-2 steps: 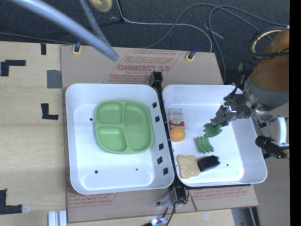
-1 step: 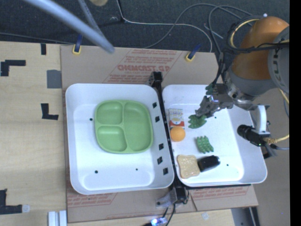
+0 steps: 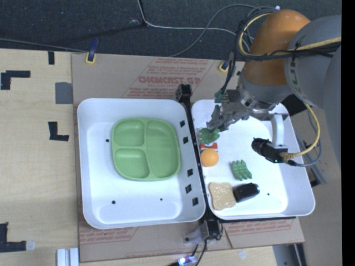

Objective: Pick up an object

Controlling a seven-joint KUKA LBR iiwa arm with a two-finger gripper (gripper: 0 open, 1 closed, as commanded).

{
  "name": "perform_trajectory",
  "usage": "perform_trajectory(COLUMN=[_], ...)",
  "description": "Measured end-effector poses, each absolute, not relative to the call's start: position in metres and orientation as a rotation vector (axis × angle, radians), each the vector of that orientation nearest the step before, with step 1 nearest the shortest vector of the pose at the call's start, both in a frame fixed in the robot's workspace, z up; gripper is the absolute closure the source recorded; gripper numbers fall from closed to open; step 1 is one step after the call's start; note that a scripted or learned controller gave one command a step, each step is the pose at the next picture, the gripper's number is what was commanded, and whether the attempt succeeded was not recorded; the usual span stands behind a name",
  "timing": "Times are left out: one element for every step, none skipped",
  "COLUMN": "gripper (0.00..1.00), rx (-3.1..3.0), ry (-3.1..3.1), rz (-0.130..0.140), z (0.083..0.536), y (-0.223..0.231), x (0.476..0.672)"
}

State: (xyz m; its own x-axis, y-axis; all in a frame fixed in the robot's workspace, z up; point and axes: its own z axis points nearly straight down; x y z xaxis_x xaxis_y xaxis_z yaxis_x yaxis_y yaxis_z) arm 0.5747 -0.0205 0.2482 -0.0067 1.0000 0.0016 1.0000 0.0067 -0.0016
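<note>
On the wooden surface, the tool reaches into the right bin over a green leafy piece, presumably to grab it; its opening I cannot tell.

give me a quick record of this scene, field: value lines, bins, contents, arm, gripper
left bin: holds a green divided plate, lying flat
right bin: holds an orange ball, a green ridged piece, a tan bread slice, a black block and a green leafy item over something red
bread and block: touching, near the front rim
arm: reaches in from the right, over the right bin
gripper: low at the leafy item by the bin's left wall; grasp cannot be told
</note>
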Motion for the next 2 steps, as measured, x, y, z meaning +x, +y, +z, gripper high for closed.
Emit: perform_trajectory(gripper=[1.00,1.00], rx=[-2.214,-2.215], ry=[-2.226,-2.225], rz=[0.000,0.003], z=[0.249,0.229], y=[0.022,0.067], x=[0.594,0.612])
